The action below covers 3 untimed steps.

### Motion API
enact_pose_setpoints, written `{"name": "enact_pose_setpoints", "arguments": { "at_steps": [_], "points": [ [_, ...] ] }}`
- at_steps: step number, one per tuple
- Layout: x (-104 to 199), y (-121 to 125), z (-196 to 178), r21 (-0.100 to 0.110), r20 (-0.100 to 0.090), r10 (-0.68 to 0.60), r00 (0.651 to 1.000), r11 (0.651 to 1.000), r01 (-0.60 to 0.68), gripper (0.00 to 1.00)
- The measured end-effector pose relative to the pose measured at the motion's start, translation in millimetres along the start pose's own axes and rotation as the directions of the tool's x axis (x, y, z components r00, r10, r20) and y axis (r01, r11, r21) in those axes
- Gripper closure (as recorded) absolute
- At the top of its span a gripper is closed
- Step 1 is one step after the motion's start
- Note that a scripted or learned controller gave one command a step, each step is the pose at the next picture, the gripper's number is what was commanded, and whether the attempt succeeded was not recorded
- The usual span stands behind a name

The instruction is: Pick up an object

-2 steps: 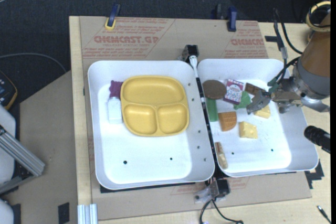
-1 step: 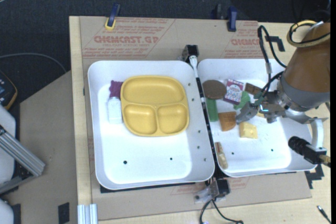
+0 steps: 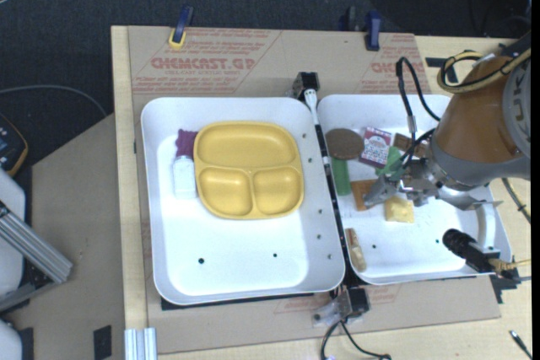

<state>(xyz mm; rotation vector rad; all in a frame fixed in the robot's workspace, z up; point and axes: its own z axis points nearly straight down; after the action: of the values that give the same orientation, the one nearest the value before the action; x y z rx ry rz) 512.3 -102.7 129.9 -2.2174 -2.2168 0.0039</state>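
Claw [image 3: 390, 191] low over right bin [image 3: 422, 264]

The arm [image 3: 481, 126] reaches in from the right, its orange band uppermost, bent down toward the near side; the gripper [image 3: 390, 191] hangs low at its left end; its fingers' spread cannot be made out.

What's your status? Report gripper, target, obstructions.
Gripper low in right bin. Nothing seen held. Yellow block, orange piece directly beside it, crowded.
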Motion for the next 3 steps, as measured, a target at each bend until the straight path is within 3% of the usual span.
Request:
{"name": "enact_pose_setpoints", "arguments": {
  "at_steps": [1, 2, 3],
  "points": [
    [-0.5, 0.7, 45.8, -0.006, 0.004, 0.001, 1.000, 1.000, -0.001, 0.00],
    [-2.3, 4.4, 29.5, -0.021, 0.008, 0.003, 1.000, 1.000, -0.003, 1.00],
    [-0.5, -3.2, -29.2, -0.013, 0.005, -0.001, 1.000, 1.000, 0.001, 1.00]
  ]
}}
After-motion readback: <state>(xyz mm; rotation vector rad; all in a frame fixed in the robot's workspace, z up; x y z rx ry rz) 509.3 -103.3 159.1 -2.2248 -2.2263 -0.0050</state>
